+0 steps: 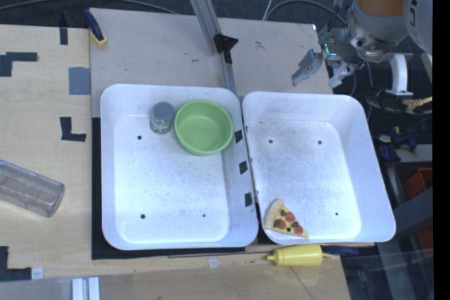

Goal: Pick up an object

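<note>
At two o'clock, beyond the back rim of the right bin (365, 151), the gripper (309, 68) hangs over the bare bench with its fingers spread and nothing between them. No object is chosen yet. The pizza slice (284, 218) lies at six o'clock from the fingers, in that bin's near left corner, its long axis running from eleven to five. The green bowl (204, 126) and grey can (162, 117) sit touching in the left bin (119, 221), toward eight o'clock, farther off.
</note>
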